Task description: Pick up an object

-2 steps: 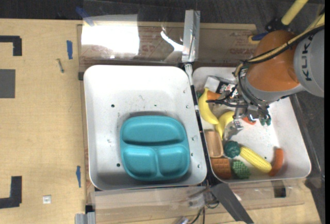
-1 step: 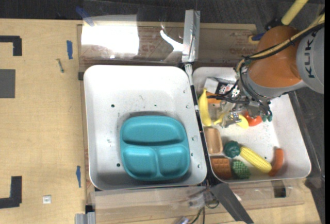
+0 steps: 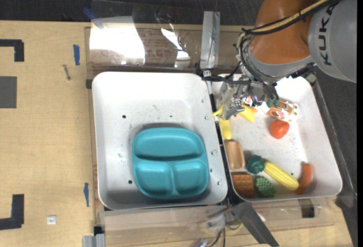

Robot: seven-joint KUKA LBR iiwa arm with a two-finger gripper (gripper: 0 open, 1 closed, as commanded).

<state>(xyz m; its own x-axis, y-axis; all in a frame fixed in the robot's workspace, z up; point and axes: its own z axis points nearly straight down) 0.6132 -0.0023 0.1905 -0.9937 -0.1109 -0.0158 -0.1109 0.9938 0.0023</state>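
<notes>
Over on the right side of the frame, the grey arm (image 3: 334, 24) with its orange band is reaching down into the right bin (image 3: 326, 149). Its jaws (image 3: 241, 101) are hanging low near the upper left corner of that bin, mixed in with wires and metal bits, so I cannot tell how far they are open or if they are pinching anything. Just under them a yellow toy (image 3: 248, 113) is lying, and it looks like the thing the arm is going for. I think it is a banana shape, with its long side running from upper left to lower right, but part of it is hidden. A second yellow piece (image 3: 225, 128) is sitting just below and to the left, by the bin wall. A red tomato (image 3: 278, 129) is resting a bit to the right. Lower down, a corn cob (image 3: 281, 175), a green toy (image 3: 255, 164), a bread piece (image 3: 235, 155) and a sausage (image 3: 306, 175) are lying well apart from the jaws. A blue tray (image 3: 170, 162) is sitting in the left bin (image 3: 113, 104) on the desk (image 3: 39, 126).
</notes>
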